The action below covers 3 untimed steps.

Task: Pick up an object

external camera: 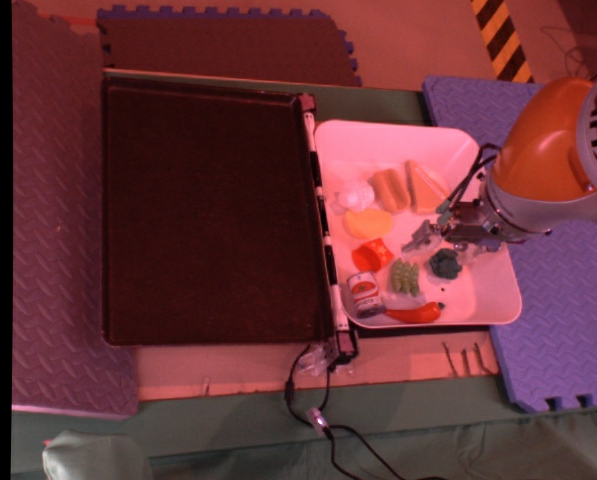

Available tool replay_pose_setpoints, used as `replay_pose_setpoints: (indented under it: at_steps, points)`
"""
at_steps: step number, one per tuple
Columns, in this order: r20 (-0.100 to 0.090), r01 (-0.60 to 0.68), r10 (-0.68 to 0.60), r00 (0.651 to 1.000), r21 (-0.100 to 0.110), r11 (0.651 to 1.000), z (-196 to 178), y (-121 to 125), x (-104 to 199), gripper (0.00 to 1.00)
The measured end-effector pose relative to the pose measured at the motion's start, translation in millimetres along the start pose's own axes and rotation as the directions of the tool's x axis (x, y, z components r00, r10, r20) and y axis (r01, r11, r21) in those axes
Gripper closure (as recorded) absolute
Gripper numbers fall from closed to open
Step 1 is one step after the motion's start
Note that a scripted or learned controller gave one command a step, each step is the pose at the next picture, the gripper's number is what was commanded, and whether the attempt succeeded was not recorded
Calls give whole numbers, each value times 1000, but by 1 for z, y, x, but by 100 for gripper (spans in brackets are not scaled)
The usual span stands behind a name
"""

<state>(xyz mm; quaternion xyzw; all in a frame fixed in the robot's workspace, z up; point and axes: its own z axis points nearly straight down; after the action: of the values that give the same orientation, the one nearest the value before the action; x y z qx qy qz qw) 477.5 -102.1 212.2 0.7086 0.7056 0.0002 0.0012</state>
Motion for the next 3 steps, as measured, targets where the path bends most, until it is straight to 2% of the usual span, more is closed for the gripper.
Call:
replay_pose_setpoints:
  at_steps: [1, 3]
  points:
    - [0, 0, 0, 1000, 0, 1000, 0, 0, 0, 0]
    - [-2, -1, 1, 1000, 7, 1000, 91, 10, -6, 0]
